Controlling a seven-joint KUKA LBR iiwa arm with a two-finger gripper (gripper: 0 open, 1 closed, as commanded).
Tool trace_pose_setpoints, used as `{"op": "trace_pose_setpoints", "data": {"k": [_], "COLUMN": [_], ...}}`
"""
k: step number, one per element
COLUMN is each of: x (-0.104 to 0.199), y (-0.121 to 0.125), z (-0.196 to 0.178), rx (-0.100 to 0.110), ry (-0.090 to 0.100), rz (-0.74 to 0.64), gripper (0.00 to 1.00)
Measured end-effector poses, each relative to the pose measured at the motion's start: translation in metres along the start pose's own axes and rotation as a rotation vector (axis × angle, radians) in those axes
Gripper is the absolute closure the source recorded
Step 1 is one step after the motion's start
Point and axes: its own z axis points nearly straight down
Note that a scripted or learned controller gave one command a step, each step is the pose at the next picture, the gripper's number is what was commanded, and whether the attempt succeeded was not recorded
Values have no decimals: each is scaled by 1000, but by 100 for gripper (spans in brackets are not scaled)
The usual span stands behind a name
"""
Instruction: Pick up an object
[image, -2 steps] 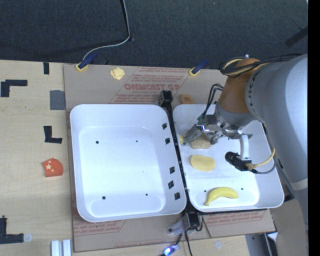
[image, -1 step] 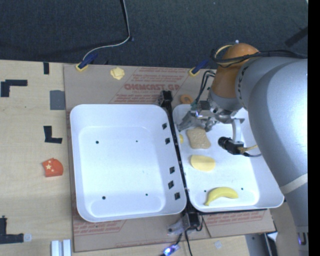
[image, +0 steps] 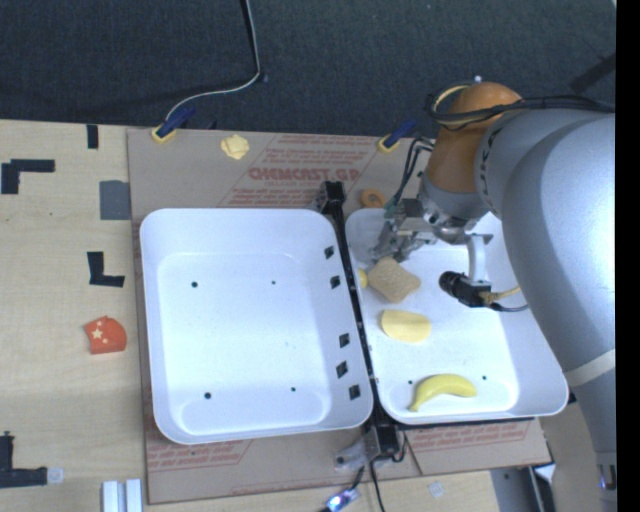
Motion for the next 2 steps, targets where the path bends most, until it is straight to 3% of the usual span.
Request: {"op": "trace_pose_setpoints", "data": {"k": [1, 2], "x": [0, 44], "y": [2, -43], "z": [-233, -367], "rx": [-19, -18], "ry": [-1, 2], "rz": [-1, -5], "gripper": [100, 100]}}
